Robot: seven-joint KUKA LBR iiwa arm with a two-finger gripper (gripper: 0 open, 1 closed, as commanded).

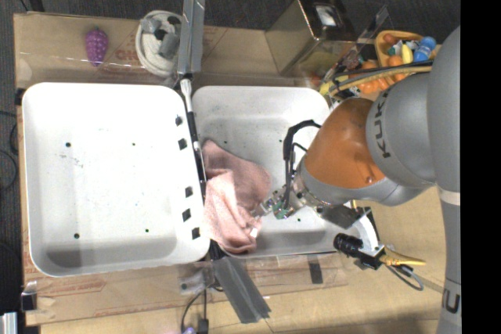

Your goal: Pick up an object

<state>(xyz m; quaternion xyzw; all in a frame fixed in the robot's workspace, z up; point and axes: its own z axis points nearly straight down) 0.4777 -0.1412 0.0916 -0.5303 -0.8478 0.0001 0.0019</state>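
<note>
- A crumpled pink cloth (227, 199) is seen in the right bin (258, 102), bunched against that bin's left wall.
- A grasp is best taken on a raised fold, then lifted straight up.
- The pincer (275, 206) is placed at the cloth's right edge; its opening and any hold cannot be told.

Partial lettering, apparently "KU", on the grey arm (407, 129), other markings too blurred
</note>
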